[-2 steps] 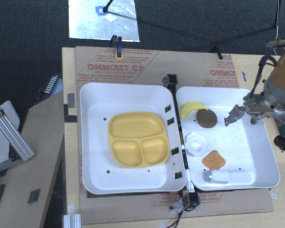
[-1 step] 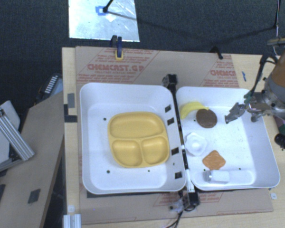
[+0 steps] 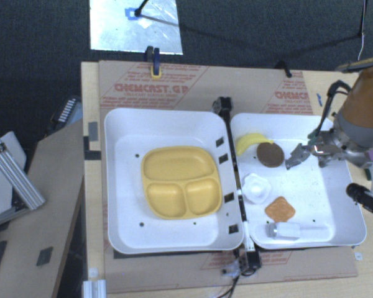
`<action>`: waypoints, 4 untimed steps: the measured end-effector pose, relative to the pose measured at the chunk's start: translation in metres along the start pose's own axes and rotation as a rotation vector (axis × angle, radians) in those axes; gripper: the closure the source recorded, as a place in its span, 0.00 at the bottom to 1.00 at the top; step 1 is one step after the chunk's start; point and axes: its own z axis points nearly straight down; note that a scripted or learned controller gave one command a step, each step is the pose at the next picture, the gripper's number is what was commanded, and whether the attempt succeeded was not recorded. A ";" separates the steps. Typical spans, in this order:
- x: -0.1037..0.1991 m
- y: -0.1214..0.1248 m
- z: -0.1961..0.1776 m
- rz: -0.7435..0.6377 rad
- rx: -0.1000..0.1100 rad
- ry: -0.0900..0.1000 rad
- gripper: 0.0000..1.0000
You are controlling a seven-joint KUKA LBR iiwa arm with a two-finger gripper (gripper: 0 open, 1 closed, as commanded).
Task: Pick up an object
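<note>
The gripper (image 3: 296, 160), its state unclear from here, hovers just beside the brown disc (image 3: 270, 154), seemingly approaching; next it must descend onto it

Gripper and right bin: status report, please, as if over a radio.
Gripper over right bin, nothing seen between fingers. Brown round object nearest, lying beside it. Yellow object touching the brown one's far side.

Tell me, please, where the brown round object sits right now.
The brown round object lies in the right bin, near its upper left, touching the yellow object and just left of the gripper.
</note>
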 end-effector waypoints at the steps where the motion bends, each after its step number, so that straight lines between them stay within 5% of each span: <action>1: 0.001 -0.001 0.062 0.000 0.001 0.001 0.00; 2: 0.002 0.000 0.105 0.001 -0.002 0.000 0.00; 3: 0.001 0.001 0.093 0.000 -0.005 -0.001 1.00; 4: 0.008 0.010 0.035 -0.003 -0.008 -0.001 1.00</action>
